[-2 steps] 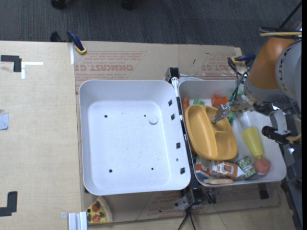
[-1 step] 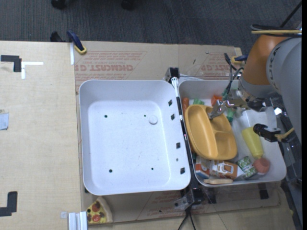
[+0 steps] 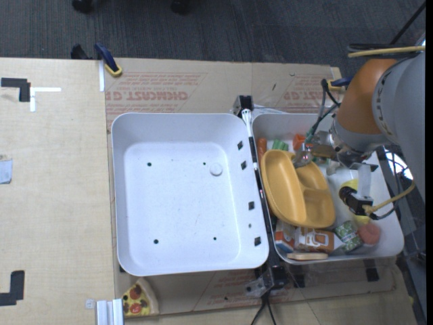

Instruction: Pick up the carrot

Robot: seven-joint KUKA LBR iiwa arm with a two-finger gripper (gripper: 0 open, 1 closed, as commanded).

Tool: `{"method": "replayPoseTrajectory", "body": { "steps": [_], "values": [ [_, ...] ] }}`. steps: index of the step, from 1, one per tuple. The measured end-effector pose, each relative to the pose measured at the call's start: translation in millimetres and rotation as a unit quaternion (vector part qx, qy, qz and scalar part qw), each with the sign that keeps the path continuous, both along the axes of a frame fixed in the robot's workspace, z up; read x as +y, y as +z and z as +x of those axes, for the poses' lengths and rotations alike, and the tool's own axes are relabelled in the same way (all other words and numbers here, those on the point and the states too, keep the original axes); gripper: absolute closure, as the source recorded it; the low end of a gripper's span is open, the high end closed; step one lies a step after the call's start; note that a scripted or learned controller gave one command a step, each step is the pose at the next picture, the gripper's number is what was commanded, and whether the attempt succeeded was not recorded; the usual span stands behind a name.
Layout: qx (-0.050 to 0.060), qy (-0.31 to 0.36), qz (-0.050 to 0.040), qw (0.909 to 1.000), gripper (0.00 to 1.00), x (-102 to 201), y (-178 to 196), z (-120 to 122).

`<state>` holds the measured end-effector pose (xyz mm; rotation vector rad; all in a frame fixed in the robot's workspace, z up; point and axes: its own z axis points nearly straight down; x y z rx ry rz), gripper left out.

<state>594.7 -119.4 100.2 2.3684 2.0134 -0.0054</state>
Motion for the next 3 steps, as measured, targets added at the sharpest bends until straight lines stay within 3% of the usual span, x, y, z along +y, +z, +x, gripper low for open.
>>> {"method": "replayPoseTrajectory", "body": {
  "steps": [1,2,3],
  "values": [
    [0.000,-0.115,0.0070,0.9933,0.00,5,-2,0],
    [-0.001,-0.258,0.0115,0.9660,0.00,7,-3,-10],
    [0.000,-0.257,0.0098,0.9663,1.00,6,5,-10]
  ]
}}
